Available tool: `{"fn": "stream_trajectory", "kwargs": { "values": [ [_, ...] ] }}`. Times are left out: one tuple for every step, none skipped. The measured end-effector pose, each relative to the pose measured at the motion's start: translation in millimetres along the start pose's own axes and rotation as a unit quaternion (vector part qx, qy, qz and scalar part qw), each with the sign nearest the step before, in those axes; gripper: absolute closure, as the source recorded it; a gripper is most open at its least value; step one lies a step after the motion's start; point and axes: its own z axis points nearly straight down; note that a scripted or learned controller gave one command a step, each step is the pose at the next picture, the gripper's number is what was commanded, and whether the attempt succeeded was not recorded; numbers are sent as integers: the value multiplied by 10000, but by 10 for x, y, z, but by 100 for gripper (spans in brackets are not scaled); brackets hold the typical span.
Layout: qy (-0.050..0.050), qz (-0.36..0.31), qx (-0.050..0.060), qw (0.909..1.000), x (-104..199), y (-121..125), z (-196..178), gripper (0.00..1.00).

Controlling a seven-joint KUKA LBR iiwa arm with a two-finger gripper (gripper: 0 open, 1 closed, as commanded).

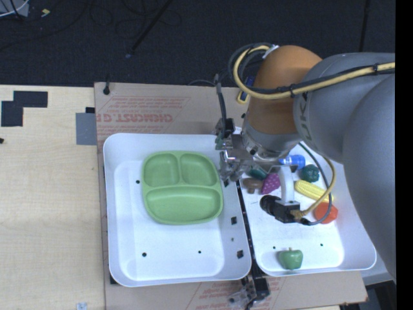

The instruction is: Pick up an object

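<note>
My gripper point(228, 163) hangs low over the wall between the two white bins, at the right rim of a green divided plate point(181, 187) that lies in the left bin point(129, 250). Just right of the gripper, in the right bin point(335, 254), lie a brown piece point(251, 185), a teal piece point(259, 172) and a purple toy point(271, 183). A yellow corn cob point(308, 190), a dark green toy point(311, 172), a blue item point(296, 161) and an orange item point(328, 214) lie farther right. Nothing shows between the fingers.
A green apple point(290, 258) sits alone near the right bin's front edge. The grey arm with its orange band point(284, 89) covers the back of the right bin. The bins rest on a cardboard sheet point(155, 108).
</note>
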Motion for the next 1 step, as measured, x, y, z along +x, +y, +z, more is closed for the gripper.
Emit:
{"fn": "stream_trajectory", "kwargs": {
  "values": [
    [2,-5,7,10000,174,-63,-13,100]
  ]
}}
